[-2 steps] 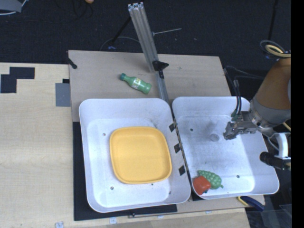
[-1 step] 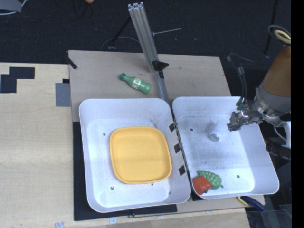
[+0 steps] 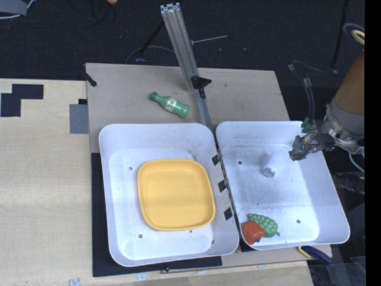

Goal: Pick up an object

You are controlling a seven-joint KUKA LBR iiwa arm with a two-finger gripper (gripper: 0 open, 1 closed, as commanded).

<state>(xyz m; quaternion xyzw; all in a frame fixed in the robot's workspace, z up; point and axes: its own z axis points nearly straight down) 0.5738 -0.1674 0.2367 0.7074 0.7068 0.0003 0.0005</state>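
Red-and-green toy vegetable (image 3: 258, 227) lies in the right bin (image 3: 321, 219), at about seven o'clock near its front-left corner. Claw (image 3: 297, 149) hangs over that bin's two-o'clock edge; whether it is clenched cannot be told. A yellow plate (image 3: 175, 193) fills the left bin (image 3: 116, 159). At twelve o'clock on the tabletop (image 3: 238, 94) lies a green bottle (image 3: 170, 105).

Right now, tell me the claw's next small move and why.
Probably swing the claw left and toward the near edge of the right bin, over the red and green toy. The claw sits at that bin's far right rim, well away from the toy in its near left corner.
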